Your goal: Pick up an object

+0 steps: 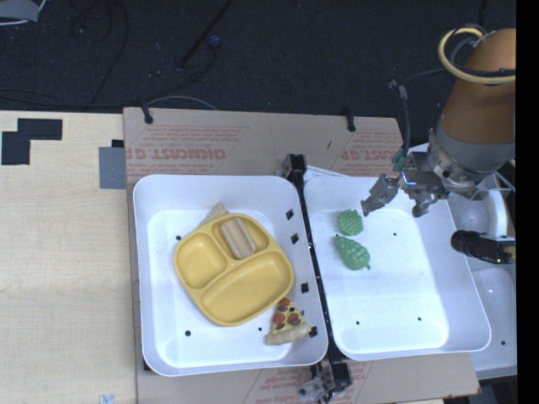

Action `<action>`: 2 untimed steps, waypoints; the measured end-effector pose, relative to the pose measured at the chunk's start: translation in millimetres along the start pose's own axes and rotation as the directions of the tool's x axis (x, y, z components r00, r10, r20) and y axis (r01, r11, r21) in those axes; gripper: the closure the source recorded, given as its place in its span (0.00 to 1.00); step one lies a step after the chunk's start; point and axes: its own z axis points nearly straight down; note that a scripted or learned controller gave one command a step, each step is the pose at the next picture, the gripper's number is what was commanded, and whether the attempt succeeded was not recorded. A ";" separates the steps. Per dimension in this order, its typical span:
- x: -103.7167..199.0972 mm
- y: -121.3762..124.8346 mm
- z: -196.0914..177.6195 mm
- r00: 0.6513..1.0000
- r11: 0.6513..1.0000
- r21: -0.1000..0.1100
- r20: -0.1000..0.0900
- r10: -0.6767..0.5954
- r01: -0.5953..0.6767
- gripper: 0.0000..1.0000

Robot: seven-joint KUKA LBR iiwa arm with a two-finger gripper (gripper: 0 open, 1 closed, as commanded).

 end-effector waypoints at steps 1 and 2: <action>-0.1 1.5 -4.8 1.000 1.000 -0.009 0.001 -0.001 0.001 0.00; 2.9 2.9 39.1 1.000 1.000 -0.005 0.001 -0.001 0.001 0.00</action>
